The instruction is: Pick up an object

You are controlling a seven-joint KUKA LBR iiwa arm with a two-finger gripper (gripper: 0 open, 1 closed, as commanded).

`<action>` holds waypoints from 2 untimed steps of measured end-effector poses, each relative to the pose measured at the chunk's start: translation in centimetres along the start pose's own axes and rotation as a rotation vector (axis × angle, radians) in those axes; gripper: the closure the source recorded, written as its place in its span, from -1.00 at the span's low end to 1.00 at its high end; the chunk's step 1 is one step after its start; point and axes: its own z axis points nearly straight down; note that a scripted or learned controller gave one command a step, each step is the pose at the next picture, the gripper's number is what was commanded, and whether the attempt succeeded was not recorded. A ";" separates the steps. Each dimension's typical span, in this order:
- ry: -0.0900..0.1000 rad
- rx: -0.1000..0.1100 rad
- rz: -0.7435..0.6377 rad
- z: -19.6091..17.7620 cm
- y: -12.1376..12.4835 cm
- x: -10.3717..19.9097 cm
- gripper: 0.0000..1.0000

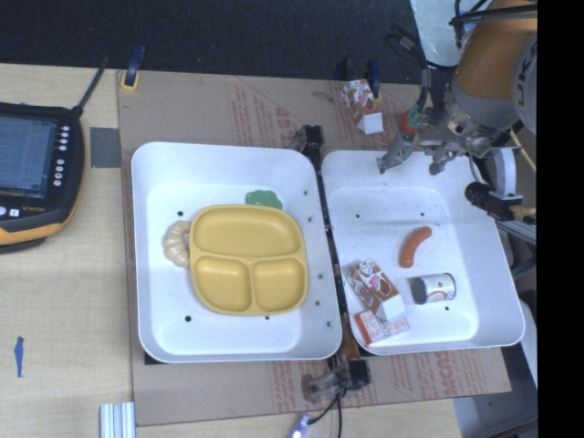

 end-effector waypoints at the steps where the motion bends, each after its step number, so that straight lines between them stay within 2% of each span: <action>1: 0.000 0.003 0.001 10.3 -5.7 -5.0 -1.00; 2: 0.000 0.001 0.000 11.1 -8.6 -5.6 -1.00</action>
